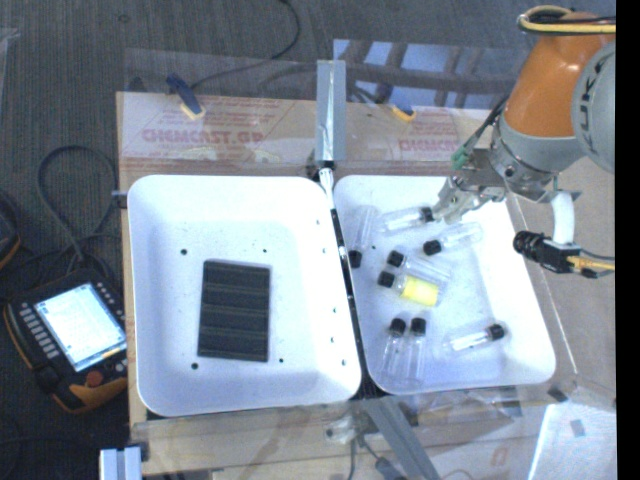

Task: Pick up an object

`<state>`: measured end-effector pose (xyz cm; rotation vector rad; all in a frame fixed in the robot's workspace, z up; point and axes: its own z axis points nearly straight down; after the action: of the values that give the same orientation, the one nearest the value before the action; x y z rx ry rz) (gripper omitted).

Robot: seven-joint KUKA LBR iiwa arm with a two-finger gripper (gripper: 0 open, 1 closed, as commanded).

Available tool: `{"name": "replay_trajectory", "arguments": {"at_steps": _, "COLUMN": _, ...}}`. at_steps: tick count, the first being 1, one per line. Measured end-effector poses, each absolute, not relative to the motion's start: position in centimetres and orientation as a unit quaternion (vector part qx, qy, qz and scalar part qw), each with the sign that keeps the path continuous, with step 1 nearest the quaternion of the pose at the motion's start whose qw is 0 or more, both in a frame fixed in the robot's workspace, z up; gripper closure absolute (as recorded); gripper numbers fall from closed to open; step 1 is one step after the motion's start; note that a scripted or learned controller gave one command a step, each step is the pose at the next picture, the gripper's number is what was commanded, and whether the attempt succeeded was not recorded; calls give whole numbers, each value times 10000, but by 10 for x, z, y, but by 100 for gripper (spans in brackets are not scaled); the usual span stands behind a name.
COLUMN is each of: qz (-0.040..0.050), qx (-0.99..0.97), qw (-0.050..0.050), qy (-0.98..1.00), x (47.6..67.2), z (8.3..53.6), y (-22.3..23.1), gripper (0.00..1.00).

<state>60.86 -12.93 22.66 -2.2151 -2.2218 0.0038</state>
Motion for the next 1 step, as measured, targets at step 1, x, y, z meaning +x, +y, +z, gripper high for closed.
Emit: {"name": "replay_trajectory", "arguments": {"at_steps": 1, "qz": 24, "qx": -6920, "qw": 15, "qy": -7219, "x": 610, "z": 155, "y": -166, "gripper": 0}}
